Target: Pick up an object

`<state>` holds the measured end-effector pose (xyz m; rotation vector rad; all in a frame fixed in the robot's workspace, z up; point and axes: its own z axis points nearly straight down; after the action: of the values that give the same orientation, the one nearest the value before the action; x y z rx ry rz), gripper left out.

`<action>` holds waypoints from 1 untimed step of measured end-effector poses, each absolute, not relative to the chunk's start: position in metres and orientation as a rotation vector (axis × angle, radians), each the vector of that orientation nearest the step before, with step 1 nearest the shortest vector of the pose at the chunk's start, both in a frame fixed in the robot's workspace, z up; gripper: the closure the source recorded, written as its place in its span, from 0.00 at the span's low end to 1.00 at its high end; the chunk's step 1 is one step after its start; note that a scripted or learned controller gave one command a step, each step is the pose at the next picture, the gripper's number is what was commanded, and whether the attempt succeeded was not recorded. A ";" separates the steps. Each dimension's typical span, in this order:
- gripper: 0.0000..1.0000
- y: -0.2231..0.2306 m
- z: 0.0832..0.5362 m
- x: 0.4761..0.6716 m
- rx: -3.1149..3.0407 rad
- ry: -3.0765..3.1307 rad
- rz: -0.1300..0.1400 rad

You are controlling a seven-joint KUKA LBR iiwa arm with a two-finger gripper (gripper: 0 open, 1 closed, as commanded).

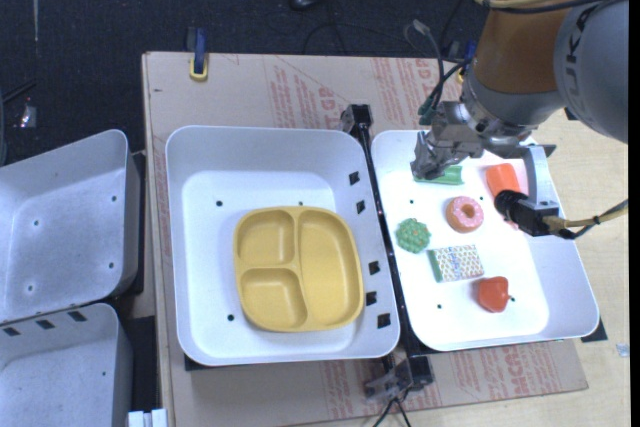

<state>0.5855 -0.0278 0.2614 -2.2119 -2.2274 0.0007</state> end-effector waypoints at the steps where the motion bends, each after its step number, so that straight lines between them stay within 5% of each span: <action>1: 1.00 0.017 0.248 0.569 -2.211 -2.227 0.002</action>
<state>0.5687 0.0169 0.2477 -2.2112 -2.2269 0.0021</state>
